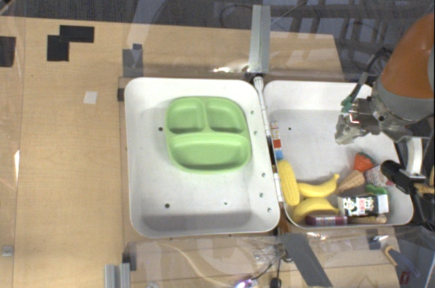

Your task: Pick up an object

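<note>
My gripper (348, 128) hangs over the right bin (306, 110), in its upper right part, above bare white floor. Nothing shows between its fingers. Below it, along the bin's front, lie a corn cob (288, 183), a banana (319, 187), an ice cream cone (351, 180), a red strawberry-like piece (363, 162), a small bottle with a dark label (365, 204) and a purple item (319, 219). The nearest of these, the red piece, sits a little below and right of the gripper.
The left bin (146, 212) holds a green divided plate (206, 133). A metal divider bar (269, 144) runs between the bins. The arm's orange band (411, 62) and grey wrist overhang the right bin's right edge.
</note>
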